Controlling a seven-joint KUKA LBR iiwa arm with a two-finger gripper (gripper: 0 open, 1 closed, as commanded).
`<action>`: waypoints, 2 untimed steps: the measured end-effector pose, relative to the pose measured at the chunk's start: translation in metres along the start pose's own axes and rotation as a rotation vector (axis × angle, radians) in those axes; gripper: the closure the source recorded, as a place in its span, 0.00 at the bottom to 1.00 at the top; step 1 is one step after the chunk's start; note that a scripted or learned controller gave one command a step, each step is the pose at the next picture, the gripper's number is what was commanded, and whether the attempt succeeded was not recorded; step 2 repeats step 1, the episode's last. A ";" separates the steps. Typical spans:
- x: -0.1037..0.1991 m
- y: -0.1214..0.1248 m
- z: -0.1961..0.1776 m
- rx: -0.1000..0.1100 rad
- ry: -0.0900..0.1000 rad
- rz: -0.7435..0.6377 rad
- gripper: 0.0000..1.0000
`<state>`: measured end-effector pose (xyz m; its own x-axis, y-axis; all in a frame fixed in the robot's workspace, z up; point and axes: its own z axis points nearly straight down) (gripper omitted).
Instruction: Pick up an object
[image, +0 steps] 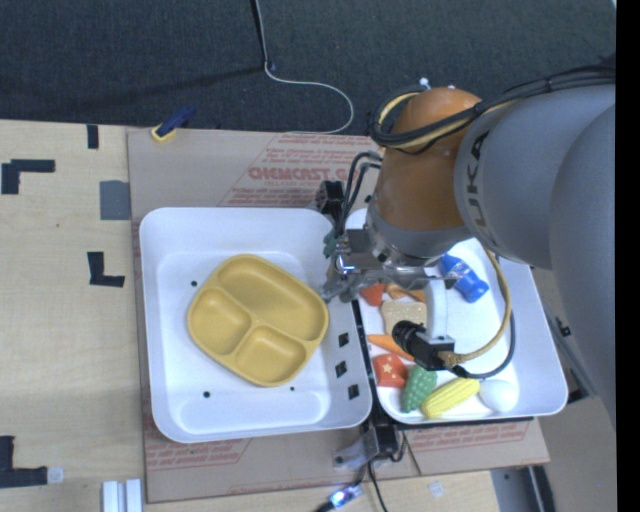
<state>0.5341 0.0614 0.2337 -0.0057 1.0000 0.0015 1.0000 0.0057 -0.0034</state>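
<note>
Toy foods (405, 297) crowd the right bin (535, 340) under the gripper (388, 285), which hangs low over that bin's left side; whether it is clenched or released cannot be told. Outward from it lie one orange carrot (384, 345), one red piece with a star (390, 373), one green piece (418, 389), one yellow corn cob (452, 396), one white egg (497, 396) and, to the far side, one blue piece (465, 279). The left bin (165, 300) holds one yellow three-compartment plate (257, 318).
</note>
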 end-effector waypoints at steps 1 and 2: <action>-0.001 -0.005 0.005 0.001 -0.002 0.004 1.00; -0.001 -0.005 0.005 0.001 -0.002 0.004 1.00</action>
